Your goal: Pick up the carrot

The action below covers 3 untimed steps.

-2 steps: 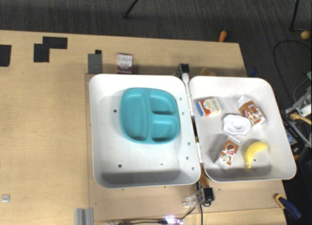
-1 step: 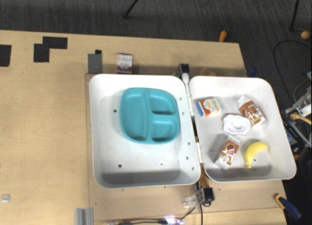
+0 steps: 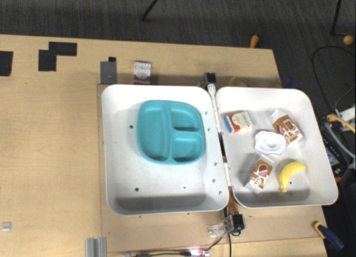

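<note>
I can't be sure, but the small orange thing just past the worktop's far edge may be the carrot. The right bin holds a banana. I cannot tell the state of the jaws.

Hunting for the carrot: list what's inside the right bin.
The right bin holds three small cartons, a white cup-like item and a banana. No carrot visible; anything beneath these items is covered.
</note>
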### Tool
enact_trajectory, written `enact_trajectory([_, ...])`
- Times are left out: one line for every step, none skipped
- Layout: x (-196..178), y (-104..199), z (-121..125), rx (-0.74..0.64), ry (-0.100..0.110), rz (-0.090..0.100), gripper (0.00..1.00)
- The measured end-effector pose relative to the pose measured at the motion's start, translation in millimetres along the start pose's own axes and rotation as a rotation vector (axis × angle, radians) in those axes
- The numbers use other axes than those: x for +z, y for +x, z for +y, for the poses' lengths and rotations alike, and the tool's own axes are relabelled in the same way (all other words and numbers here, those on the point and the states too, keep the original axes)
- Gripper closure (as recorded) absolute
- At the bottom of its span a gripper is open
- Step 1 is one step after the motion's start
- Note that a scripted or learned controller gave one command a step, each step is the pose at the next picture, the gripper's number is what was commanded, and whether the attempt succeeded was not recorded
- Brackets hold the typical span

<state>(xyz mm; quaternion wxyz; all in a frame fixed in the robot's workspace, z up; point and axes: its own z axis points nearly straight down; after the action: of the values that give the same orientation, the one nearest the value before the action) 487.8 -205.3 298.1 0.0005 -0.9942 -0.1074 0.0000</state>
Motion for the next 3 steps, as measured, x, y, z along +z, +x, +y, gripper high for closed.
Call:
enact_trajectory([-0.2, 0.0, 0.1, -0.001, 0.000, 0.000, 0.00])
enact_trajectory([-0.2, 0.0, 0.1, -0.001, 0.000, 0.000, 0.00])
enact_trajectory([-0.2, 0.0, 0.1, -0.001, 0.000, 0.000, 0.00])
